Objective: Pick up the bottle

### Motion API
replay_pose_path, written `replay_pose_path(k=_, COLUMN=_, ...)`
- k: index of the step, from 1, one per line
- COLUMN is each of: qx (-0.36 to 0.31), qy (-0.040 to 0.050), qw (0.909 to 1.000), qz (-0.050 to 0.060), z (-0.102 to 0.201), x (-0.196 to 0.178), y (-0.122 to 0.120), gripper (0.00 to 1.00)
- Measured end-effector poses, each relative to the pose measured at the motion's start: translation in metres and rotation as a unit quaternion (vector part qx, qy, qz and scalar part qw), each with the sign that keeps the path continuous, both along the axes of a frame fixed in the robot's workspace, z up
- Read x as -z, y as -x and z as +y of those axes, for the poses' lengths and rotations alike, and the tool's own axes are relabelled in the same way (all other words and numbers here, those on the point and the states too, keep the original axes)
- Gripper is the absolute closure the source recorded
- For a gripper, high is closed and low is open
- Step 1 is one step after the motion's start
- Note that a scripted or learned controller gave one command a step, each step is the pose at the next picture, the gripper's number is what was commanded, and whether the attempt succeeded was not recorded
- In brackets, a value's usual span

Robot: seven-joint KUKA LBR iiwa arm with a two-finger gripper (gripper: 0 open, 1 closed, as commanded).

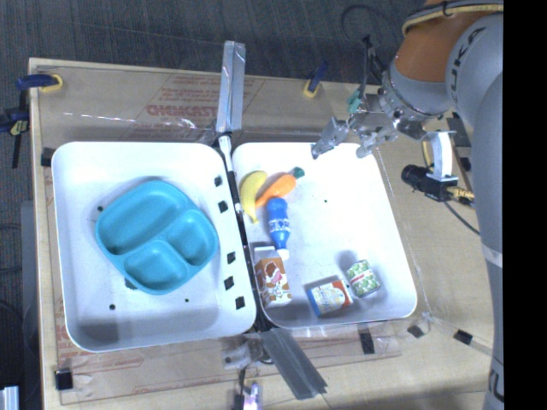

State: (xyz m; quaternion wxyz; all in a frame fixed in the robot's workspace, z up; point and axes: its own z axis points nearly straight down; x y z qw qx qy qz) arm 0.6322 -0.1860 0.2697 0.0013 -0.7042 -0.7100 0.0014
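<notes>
Bottle (278,223) location: right bin (389,229), left-centre of frame, lying flat near the divider between the bins. Blue body, white cap toward the lower edge of the frame; long axis close to vertical in the picture. Touching or nearly touching at its upper end: carrot (281,184) and banana (250,192). Just below the cap: small carton (273,280). Further objects at lower right of the same bin: red pouch (327,295), green cup (362,278).

Claw (342,142) location: upper right of frame, above the bin's top rim, empty, fingers spread apart.

Bearing from claw to bottle: down and to the left in the picture, well apart. Judged requirement for the coming move: travel toward lower left, descent, fingers closing across the short axis of the body, clear of carrot and carton.

Left bin (68,229): blue divided tray (155,236); not involved.
</notes>
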Motion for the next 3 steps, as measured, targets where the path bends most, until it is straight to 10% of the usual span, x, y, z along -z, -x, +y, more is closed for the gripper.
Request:
replay_pose_path(k=1, qx=-0.087, qy=-0.0005, qw=0.9962, qz=0.000, z=0.050, x=0.131, y=0.019, gripper=0.00)
replay_pose_path(k=2, qx=-0.047, qy=0.0061, qw=0.9988, qz=-0.005, z=0.071, x=0.175, y=0.064, gripper=0.00)
replay_pose_path(k=3, qx=-0.051, qy=0.0039, qw=0.9987, qz=-0.003, z=0.074, x=0.166, y=0.064, gripper=1.00)
